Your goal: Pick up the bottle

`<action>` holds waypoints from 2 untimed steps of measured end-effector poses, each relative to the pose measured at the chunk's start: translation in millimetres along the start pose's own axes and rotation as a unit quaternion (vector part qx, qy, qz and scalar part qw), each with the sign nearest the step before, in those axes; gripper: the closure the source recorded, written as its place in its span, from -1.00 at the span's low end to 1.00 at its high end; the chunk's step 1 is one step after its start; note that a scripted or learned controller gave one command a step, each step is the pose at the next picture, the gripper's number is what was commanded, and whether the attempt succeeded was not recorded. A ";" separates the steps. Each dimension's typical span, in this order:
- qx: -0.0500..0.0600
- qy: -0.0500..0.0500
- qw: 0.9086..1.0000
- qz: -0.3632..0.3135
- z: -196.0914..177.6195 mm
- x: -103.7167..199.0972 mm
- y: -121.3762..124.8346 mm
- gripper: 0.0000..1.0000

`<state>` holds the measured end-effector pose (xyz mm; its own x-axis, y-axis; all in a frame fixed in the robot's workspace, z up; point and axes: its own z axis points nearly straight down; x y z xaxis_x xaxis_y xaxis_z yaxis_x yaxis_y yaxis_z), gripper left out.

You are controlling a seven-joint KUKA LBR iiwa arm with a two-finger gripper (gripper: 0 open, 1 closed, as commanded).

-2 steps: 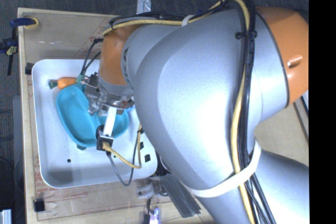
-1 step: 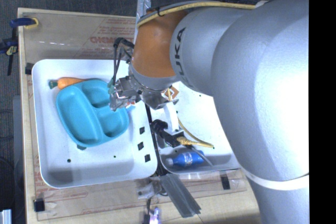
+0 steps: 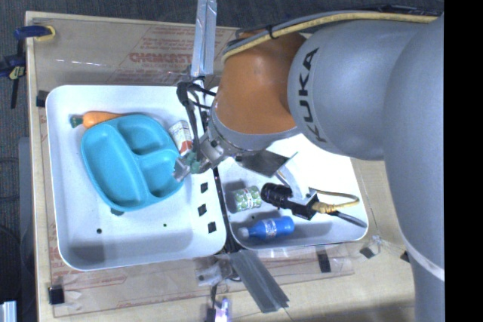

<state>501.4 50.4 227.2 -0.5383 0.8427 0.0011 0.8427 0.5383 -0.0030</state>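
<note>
The blue bottle point(image 3: 270, 228) lay on its side in the right bin point(image 3: 336, 181), close to the near wall; a grasp would best have come straight down across its middle, clear of that rim; a green can point(image 3: 247, 198) just beyond it narrowed the room; farther off, the gripper point(image 3: 192, 161) hung over the left bin's point(image 3: 113, 237) right edge beside the blue tray point(image 3: 128, 158); whether it was open or closed could not be told.

Arm's point(image 3: 362, 79) blocking most of the right bin point(image 3: 336, 226) for me, tray point(image 3: 128, 162) hides part of the carrot point(image 3: 99, 118).
</note>
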 end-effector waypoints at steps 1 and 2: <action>0.000 0.000 1.000 -0.002 -9.7 -0.4 0.7 1.00; -0.001 0.000 0.952 0.307 -28.3 24.1 -14.0 1.00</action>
<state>476.6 63.3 255.5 0.0556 0.9985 -0.0011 0.9984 -0.0556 -0.0012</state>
